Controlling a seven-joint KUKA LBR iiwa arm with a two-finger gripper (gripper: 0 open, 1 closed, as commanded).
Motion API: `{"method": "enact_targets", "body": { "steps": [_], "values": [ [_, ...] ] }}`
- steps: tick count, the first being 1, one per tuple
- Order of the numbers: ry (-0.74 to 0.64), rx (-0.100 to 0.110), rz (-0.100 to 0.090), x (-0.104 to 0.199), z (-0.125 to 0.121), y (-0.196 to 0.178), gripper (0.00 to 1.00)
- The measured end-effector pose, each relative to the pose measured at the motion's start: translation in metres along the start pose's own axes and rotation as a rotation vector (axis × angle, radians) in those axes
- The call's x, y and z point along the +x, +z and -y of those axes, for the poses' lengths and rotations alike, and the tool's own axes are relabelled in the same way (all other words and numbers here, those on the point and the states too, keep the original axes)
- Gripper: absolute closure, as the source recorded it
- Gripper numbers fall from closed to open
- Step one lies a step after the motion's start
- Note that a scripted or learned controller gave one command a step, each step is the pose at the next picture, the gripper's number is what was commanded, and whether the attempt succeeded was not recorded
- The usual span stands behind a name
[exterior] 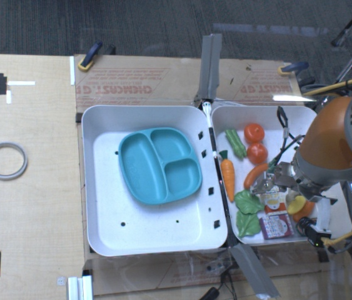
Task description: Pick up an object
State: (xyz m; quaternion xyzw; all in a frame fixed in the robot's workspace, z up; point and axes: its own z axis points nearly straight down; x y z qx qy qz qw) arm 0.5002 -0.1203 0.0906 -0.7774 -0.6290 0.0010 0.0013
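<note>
Two shallow white bins sit side by side on the worktop, and all the action is in the right bin (301, 108). The tool (267, 184) is low over a tight pile of toy food: an orange plastic carrot (227, 177) to its left, green fabric leaves (247, 212) just near of it, two red plastic tomatoes (255, 142) farther back, a green pea pod (235, 142) beside them. How far the tool is open, I cannot tell; nothing shows in its grip. The left bin (94, 186) holds a teal three-part plastic plate (160, 165). The danger is crowding: closing here could nip two pieces, or nudge the carrot aside and come up bare.
</note>
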Motion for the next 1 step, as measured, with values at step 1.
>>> {"method": "enact_targets", "body": {
  "steps": [1],
  "values": [
    [0.005,0.001,0.001,-0.0013,0.0,-0.0082,1.0]
  ]
}}
